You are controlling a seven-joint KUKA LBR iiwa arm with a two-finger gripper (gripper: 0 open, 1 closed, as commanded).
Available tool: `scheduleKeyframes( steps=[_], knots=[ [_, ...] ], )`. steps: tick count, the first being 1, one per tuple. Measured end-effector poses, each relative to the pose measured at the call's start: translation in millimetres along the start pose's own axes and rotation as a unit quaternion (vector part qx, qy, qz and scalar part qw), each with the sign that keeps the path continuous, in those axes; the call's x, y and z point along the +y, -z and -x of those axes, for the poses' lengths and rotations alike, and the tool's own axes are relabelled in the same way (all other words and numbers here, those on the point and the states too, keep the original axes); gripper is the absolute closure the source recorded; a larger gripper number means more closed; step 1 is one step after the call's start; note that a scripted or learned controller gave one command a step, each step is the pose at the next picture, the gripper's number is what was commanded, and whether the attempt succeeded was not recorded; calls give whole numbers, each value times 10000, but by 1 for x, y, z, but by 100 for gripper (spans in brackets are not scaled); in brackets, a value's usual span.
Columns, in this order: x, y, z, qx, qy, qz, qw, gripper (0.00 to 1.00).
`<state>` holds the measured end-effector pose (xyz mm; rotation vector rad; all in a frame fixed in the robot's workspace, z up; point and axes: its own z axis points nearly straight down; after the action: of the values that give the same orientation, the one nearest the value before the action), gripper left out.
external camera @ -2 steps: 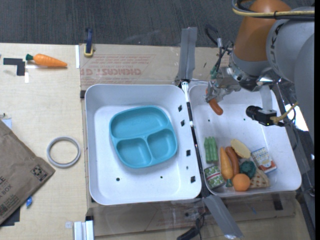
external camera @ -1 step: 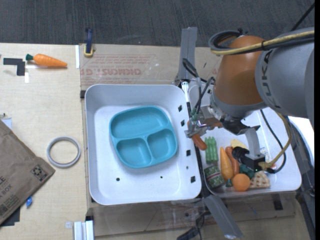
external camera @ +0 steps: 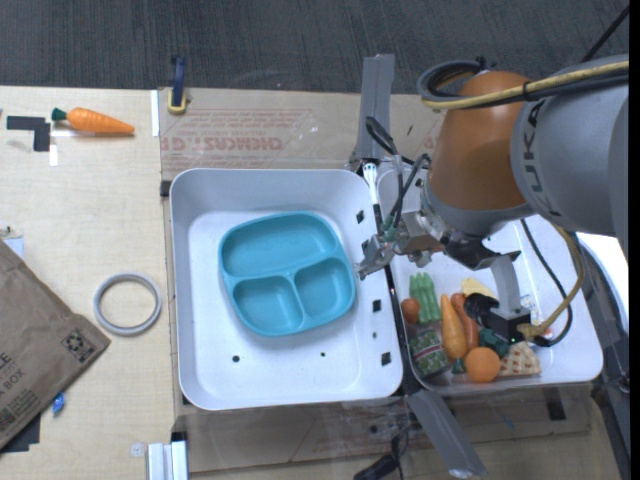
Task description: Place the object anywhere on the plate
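A blue plate (external camera: 288, 273) with three compartments lies in the left bin (external camera: 200, 368), with nothing on it. The right bin (external camera: 570, 363) holds a heap of toy food: a green vegetable (external camera: 425, 296), an orange carrot (external camera: 452, 326), a round orange fruit (external camera: 482, 364), a small red piece (external camera: 410, 310) and a pale wedge (external camera: 518, 361). My gripper (external camera: 385, 248) hangs over the divide between the two bins, just right of the plate's edge and up-left of the heap. I see nothing held in it.
On the bench to the left lie a second carrot (external camera: 95, 121), a grey tape ring (external camera: 127, 302) and a brown cardboard box (external camera: 30, 353). The arm's orange and grey body (external camera: 500, 158) covers the back of the right bin.
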<state>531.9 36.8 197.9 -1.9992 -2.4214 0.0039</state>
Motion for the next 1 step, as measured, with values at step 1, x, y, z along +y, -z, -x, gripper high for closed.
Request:
scheduleKeyframes(
  steps=[1],
  knots=[
    [0,8,1,-4,-14,-7,10000,100]
  ],
)
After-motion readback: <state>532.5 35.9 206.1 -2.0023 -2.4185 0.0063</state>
